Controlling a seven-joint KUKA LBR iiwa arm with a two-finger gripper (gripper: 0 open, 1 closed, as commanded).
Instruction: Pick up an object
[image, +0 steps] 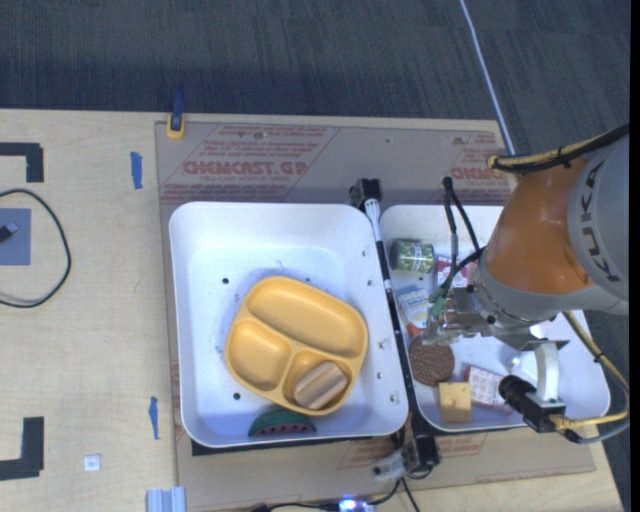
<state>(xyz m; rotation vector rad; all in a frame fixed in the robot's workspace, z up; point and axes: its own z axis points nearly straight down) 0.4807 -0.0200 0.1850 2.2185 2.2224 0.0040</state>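
The grey arm with its orange band (535, 235) hangs over the right bin (590, 400). Its gripper (453, 318) points down at the bin's left half, just above a brown round cookie (431, 364). A yellow cheese block (455, 401) sits at the bin's front, with a red-and-white packet (485, 384) beside it. A green can (412, 257) lies at the back left, and a blue-and-white packet (409, 300) lies in front of it. The arm hides the bin's middle and back right.
The left bin (200, 260) holds a yellow divided plate (295, 335) with a tan roll (320, 383) in its front compartment. A watermelon slice toy (283, 424) lies at that bin's front wall. Black cables (455, 225) trail by the arm.
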